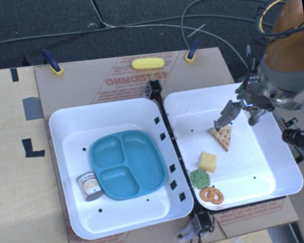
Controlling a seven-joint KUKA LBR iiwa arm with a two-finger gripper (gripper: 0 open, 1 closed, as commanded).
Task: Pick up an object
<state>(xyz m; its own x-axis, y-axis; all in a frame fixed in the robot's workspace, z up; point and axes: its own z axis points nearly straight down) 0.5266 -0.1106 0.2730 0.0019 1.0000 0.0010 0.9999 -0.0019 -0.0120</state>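
My gripper (237, 118) hangs over the upper middle of the right bin (270, 145), its two fingers spread apart and open, with nothing between them. Just below its left finger lies a tan, triangular pizza-slice toy (223, 137). Further down and left lies a yellow cheese block (207, 161). Below that a green broccoli piece (200, 178) sits by the bin's left wall, with a brown pretzel (212, 195) in the front corner.
The left bin (68, 131) holds a blue divided plate (129, 163) and a small can (89, 185) on its left. A yellow banana-like toy (147, 63) lies on the cardboard behind the bins. Cables run over the back right.
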